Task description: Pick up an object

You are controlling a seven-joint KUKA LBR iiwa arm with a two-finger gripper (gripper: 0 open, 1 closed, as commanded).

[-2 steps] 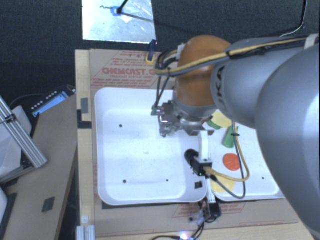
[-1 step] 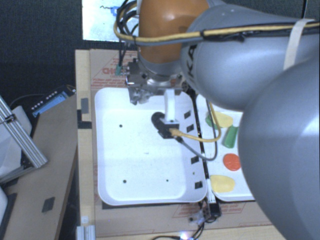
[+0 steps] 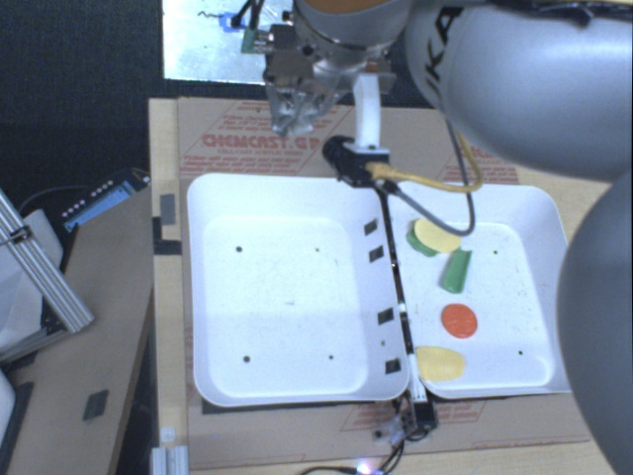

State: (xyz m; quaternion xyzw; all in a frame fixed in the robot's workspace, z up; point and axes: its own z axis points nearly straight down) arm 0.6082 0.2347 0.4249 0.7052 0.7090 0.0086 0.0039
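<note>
From the camera view, my gripper (image 3: 294, 117) hangs past the far rim of the left bin (image 3: 213, 265), over the brown board the bins sit on and not over either bin. I cannot tell how it is set, because the metal there is blurred against the board. Nothing shows beneath it or in it.

I judge this to be the approach step: no object is taken yet, and I am parked well away from all of them. All 4 objects lie in the right bin (image 3: 539, 295), on the side of that bin nearest the divider (image 3: 396, 285) that joins the 2 bins.

Taking the divider as my mark, the yellow disc (image 3: 438, 235) lies near its far half, with a green piece tucked under its edge. The green stick (image 3: 456, 270) lies just beyond that, slanted, touching or nearly touching the yellow disc. The red disc (image 3: 458, 321) sits alone near the divider's near half, apart from the others. The yellow wedge (image 3: 441, 363) lies just beside the divider's near end.

The next move calls for swinging across the divider and coming down over 1 target. The red disc looks the cleanest choice, flat, round and clear of neighbours, though its flatness may give little to bite on.
</note>
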